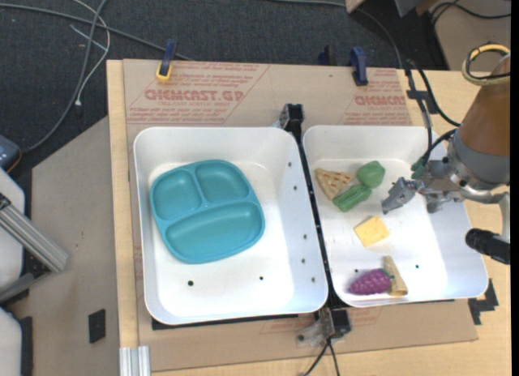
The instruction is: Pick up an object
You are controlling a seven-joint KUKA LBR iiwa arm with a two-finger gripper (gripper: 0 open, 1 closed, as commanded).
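The grey arm with its orange band (495, 119) reaches over the right shallow white plastic bin (454, 273), while the teal plastic divided plate (208, 210) lies alone in the left bin (162, 285). The grey two-finger gripper (399, 194) hovers just right of the green toy pepper (371, 173) and above the yellow cheese wedge (372, 231); whether it is clenched or released I cannot tell. Nothing looks lifted yet, so the whole pick remains, with the purple toy grapes (370, 283) resting nearest.

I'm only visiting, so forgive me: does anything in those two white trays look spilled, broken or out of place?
Nothing stands out. The blue plate lies flat in the left tray; the toy foods, among them purple grapes and a yellow cheese piece, lie loose but whole in the right tray.
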